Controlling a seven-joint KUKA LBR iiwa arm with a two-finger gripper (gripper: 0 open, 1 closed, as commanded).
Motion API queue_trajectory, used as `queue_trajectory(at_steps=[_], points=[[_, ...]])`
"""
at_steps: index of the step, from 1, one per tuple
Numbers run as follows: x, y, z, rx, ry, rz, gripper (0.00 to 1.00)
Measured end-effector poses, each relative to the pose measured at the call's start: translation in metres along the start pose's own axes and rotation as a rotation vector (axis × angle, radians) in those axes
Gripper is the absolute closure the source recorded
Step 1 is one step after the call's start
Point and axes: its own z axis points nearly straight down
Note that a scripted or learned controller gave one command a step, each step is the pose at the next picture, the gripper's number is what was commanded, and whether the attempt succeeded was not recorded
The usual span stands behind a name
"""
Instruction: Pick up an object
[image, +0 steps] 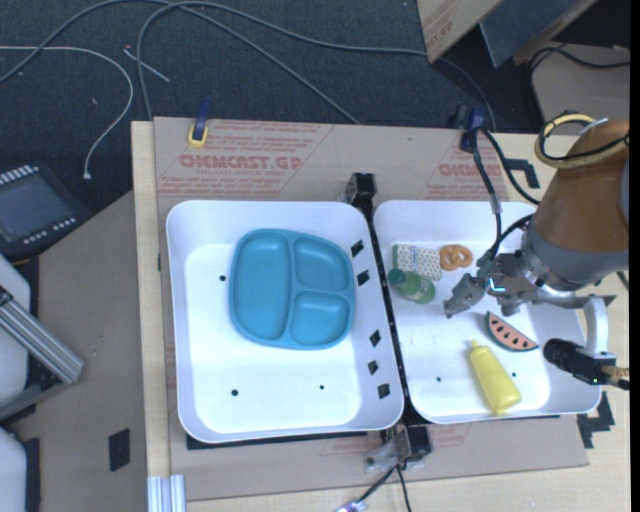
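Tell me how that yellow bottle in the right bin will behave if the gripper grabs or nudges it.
The yellow bottle lies on its side, so a nudge across its rounded body would probably roll it. It looks like smooth plastic, so it may slip under a pinch. It lies apart from the watermelon slice, so a grasp across the body seems workable.

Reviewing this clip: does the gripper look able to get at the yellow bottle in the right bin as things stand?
Probably yes. The yellow bottle lies apart from the watermelon slice, nothing on top of it, and the gripper hangs close above the right bin.
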Motion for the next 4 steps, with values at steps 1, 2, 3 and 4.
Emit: queue_trajectory(at_steps=[1,2,3,4], points=[[-0.005,-0.007,0.058,0.0,0.0,0.0,0.0],[-0.005,-0.008,0.105,-0.001,0.0,0.0,0.0],[-0.005,-0.007,0.092,-0.006,0.0,0.001,1.0],[-0.008,-0.009,0.048,-0.011,-0.003,-0.001,1.0]])
